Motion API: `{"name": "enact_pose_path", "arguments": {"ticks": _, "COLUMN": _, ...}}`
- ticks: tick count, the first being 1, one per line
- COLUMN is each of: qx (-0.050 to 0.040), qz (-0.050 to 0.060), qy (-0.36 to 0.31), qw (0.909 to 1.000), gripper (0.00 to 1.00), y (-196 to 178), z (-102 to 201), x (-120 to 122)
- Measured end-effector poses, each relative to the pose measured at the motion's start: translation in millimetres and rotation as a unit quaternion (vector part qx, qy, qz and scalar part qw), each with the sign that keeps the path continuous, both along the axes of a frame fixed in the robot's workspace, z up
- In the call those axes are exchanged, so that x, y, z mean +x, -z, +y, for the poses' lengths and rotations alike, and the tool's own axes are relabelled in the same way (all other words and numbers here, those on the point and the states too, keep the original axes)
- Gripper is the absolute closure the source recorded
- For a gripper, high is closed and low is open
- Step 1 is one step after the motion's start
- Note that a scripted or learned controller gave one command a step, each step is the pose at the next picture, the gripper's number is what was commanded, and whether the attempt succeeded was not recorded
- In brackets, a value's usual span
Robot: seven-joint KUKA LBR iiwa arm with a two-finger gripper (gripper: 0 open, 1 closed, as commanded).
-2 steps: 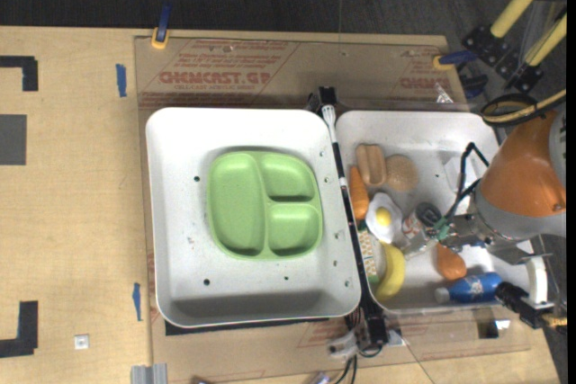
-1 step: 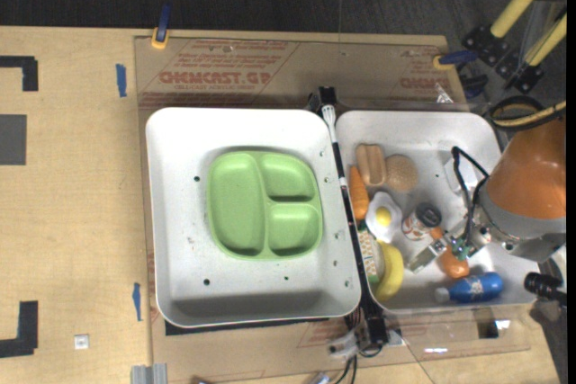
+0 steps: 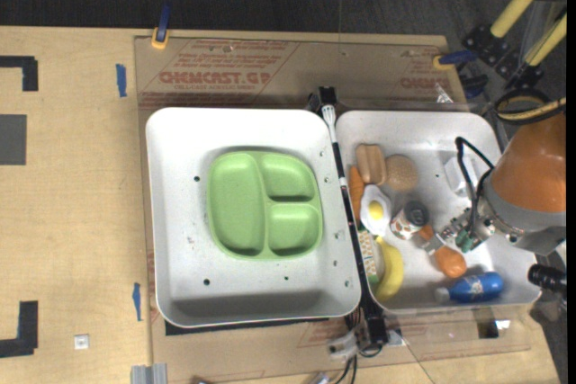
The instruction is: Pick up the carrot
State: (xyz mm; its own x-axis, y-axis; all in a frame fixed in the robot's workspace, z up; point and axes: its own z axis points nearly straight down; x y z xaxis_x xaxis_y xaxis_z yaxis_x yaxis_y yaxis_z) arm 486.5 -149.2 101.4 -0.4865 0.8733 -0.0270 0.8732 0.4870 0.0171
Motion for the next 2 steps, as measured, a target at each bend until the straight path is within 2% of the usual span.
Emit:
{"name": "enact_pose_path", "arguments": {"ticks": 1, "qx": 0.0039, "qz": 0.004, "qy": 0.073, "qw": 0.9973, "gripper": 1.00, "y": 9.8, "z": 37.9, "x": -2.3}}
{"name": "enact_pose_path", "arguments": {"ticks": 2, "qx": 0.0107, "qz": 0.009, "qy": 0.175, "qw": 0.9845, "gripper": 1.00, "y": -105.9, "z": 82.0, "x": 37.6}}
